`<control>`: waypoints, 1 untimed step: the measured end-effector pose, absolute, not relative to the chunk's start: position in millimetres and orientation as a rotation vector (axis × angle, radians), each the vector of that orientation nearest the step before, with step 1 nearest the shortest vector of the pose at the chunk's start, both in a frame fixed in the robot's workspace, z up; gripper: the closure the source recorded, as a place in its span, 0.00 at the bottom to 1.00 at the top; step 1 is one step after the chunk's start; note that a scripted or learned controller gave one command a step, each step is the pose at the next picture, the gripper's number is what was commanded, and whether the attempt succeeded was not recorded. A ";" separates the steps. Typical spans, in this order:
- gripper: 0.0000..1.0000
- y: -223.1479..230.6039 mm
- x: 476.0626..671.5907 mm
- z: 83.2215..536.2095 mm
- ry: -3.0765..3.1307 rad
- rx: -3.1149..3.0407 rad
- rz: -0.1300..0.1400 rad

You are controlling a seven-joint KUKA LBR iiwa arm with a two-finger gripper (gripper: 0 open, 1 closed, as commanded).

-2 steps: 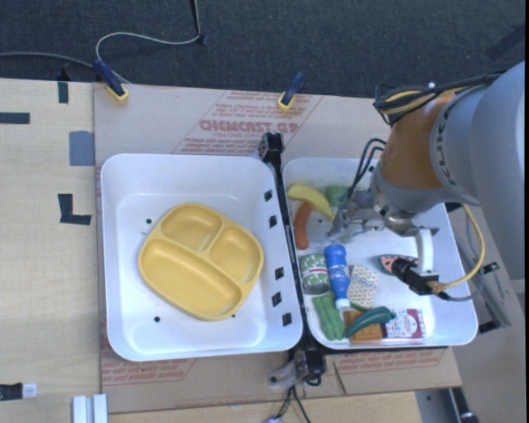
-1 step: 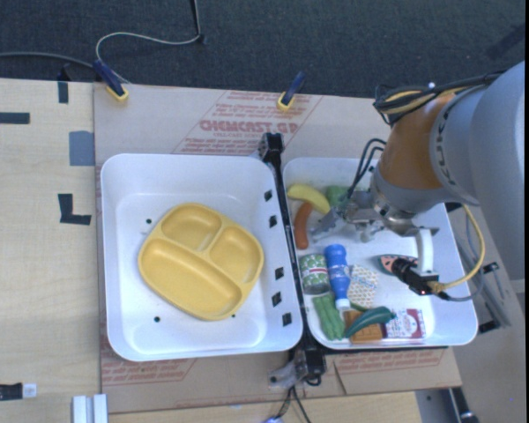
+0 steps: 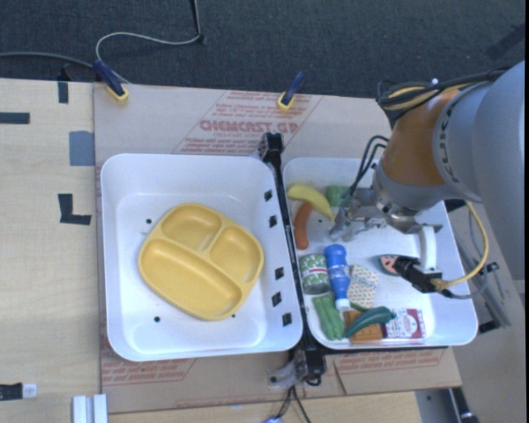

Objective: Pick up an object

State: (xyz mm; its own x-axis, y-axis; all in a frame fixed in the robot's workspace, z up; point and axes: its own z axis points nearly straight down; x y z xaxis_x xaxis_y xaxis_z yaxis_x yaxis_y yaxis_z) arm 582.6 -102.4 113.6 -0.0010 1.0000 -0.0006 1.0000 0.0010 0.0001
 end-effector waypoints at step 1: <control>0.00 -102.4 582.6 113.6 2.222 2.220 0.000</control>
